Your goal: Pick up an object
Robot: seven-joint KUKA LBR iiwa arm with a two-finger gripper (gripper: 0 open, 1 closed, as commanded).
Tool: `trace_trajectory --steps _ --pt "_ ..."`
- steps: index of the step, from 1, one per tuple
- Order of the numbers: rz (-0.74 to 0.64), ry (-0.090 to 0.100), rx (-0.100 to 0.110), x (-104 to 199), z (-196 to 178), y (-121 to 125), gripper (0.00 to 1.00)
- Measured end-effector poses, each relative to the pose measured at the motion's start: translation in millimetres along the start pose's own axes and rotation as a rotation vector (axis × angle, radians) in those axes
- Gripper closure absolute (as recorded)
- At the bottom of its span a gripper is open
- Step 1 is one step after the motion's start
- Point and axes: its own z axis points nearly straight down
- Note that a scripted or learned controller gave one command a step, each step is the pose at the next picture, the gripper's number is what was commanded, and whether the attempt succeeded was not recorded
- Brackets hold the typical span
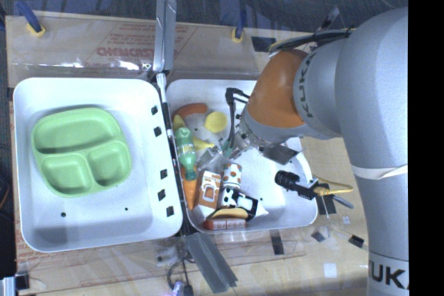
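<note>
My gripper (pixel 227 148) reaches down into the right bin (pixel 295 217), in the middle of a pile of small things. Just left of it lies a clear green bottle (pixel 185 149), and a yellow round piece (pixel 216 122) sits just behind it. An orange and white carton (pixel 209 192) and a small patterned box (pixel 232 177) lie directly in front of it. A black and white item (pixel 239 204) rests near the bin's front wall. I see nothing lifted clear of the pile.
A green divided plate (pixel 81 150) lies in the left bin (pixel 41 232). An orange-red piece (pixel 190 109) is at the back left of the right bin, and an orange carrot-like piece (pixel 189 192) runs along its left wall. The arm's orange band (pixel 277 97) hangs over the bin's right half.
</note>
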Motion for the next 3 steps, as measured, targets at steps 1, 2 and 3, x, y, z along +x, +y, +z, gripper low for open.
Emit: trace_trajectory --steps 1,2,3 --pt "0.1 -0.002 0.0 -28.0 -1.3 68.9 0.0" --pt "0.093 0.001 0.003 -27.1 -12.1 69.6 1.0" --pt "0.138 -0.001 -0.002 22.7 -102.2 128.1 1.0"
